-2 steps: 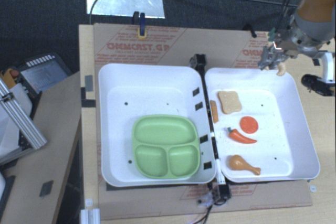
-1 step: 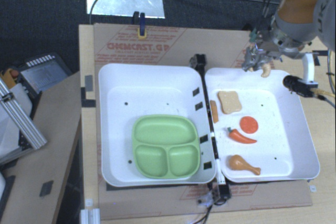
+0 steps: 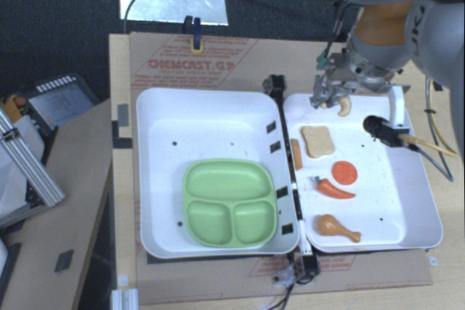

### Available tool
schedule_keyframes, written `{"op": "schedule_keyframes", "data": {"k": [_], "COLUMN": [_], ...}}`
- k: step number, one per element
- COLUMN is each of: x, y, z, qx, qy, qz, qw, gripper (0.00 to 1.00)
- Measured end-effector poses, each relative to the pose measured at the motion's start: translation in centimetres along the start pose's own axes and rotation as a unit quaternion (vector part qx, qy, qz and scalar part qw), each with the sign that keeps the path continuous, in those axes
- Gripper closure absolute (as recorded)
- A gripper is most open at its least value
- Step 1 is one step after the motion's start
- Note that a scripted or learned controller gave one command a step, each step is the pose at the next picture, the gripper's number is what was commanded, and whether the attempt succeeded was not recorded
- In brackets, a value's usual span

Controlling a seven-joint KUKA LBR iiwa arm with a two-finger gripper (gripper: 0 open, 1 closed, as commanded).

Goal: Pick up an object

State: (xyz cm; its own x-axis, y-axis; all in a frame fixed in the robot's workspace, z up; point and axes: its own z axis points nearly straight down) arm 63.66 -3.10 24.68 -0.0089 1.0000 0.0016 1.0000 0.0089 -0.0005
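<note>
Candidate object: We find a small pale curved piece [image 3: 344, 107], cashew-like, at the far end of the right bin [image 3: 418, 192], just beside the claw's tips.
Claw: We place the claw [image 3: 328, 96] low over the far left corner of the right bin. We cannot tell how far it stands open, and we see nothing held in it.
Other right-bin items: We note a bread slice [image 3: 317, 141], a sausage [image 3: 296, 155] along the left wall, a round orange-red slice [image 3: 344, 172], a red chilli pepper [image 3: 335, 189] and a drumstick [image 3: 336, 228], all lying loose and apart from the claw.
Left bin: We record a green divided plate [image 3: 229, 201] in the left bin [image 3: 167, 127], well apart from the arm.
Desk: Both bins sit side by side on the desk [image 3: 218, 58].
Step in hand: We judge this the approach or grasp attempt; no pick-up is confirmed.
Next move: We judge it calls for centring on the pale piece, closing on it, then lifting straight up clear of the bin wall.
</note>
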Motion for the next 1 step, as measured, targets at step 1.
{"op": "schedule_keyframes", "data": {"k": [1], "x": [4.37], "y": [-0.51], "z": [0.8], "qx": [0.0], "qy": [0.0], "qz": [0.0], "qw": [1.0], "gripper": [1.0]}}
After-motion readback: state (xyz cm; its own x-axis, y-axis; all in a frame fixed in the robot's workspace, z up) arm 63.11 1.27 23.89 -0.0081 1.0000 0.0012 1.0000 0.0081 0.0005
